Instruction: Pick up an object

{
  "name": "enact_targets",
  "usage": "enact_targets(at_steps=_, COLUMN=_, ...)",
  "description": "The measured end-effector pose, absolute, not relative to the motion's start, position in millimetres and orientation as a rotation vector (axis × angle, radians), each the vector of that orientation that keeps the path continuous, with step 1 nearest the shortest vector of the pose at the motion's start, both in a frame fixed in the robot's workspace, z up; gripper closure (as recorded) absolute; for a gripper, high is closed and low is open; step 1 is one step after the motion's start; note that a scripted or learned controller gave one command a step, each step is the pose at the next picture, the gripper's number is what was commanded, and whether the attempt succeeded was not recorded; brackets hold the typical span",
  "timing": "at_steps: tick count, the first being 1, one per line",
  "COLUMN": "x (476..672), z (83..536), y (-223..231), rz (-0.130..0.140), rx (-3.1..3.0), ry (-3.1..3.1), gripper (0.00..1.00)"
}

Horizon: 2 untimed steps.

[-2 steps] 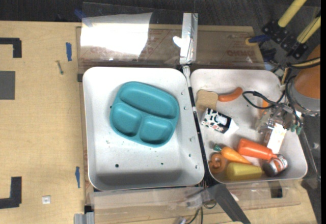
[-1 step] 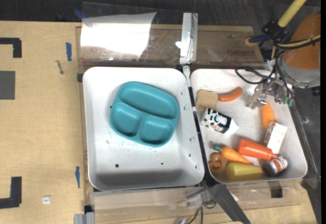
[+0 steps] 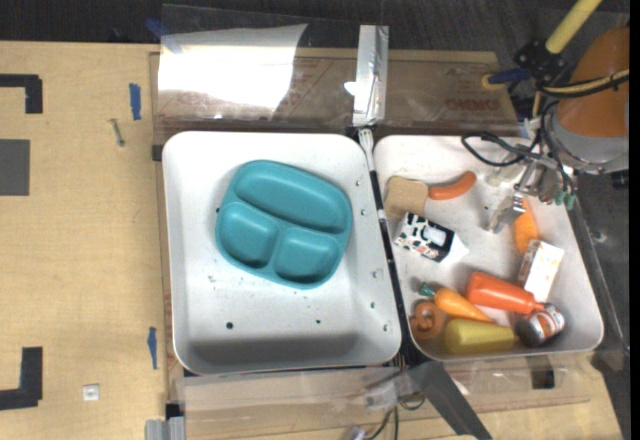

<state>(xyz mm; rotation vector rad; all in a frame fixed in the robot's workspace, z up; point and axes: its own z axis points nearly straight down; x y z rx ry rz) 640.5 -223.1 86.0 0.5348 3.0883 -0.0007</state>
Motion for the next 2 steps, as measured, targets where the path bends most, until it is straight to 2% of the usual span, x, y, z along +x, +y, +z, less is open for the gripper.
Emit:
enact_targets(at_steps=1, x=608.1, z=86.7, y=-222.7, rz=0.002, rx=0.634, ry=3.070, gripper=0.00)
enact_targets(at_steps=2, x=557.8, z=87.3, y=-222.3, rz=0.001, rx=0.695, ry=3.057, gripper=0.00)
